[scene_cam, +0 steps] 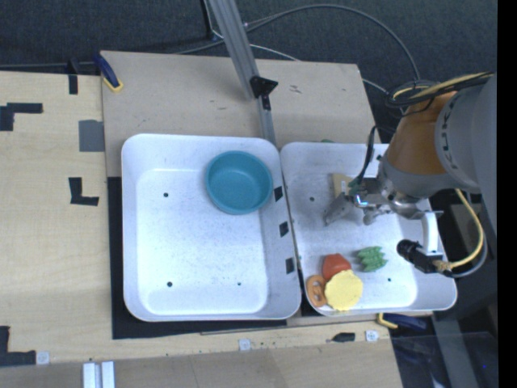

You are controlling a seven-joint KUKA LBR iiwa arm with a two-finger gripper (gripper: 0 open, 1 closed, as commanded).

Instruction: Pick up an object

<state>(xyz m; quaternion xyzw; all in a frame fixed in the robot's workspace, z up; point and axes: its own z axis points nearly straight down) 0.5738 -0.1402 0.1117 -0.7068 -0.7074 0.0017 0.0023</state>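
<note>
A: Where is the gripper (pixel 346 207)?

B: Over the right bin (pixel 311 168), in its upper middle part. The grey arm (pixel 468 140) comes in from the right, and its orange band (pixel 416 140) sits just above the wrist. Two grey fingers (pixel 334 212) point left and down toward the bin floor.

A: Open or closed?

B: They look spread apart, with nothing between them. The tips are small and blurred, though, so the exact gap is hard to read.

A: And the things to pick?

B: They are clustered at the near edge of the right bin: a red piece (pixel 335 263), a yellow round piece (pixel 344 290) just below it and touching, an orange piece (pixel 314 290) at the yellow one's left, partly tucked against the bin rim, and a green leafy piece (pixel 371 257) just to the right of the red one. All lie apart from the gripper.

A: Anything hidden?

B: A pale tan shape (pixel 339 183) just above the fingers is partly covered by the wrist; I cannot tell what it is.

A: The left bin (pixel 153 217)?

B: It holds a blue bowl (pixel 238 182) near its far right corner, upright.
</note>
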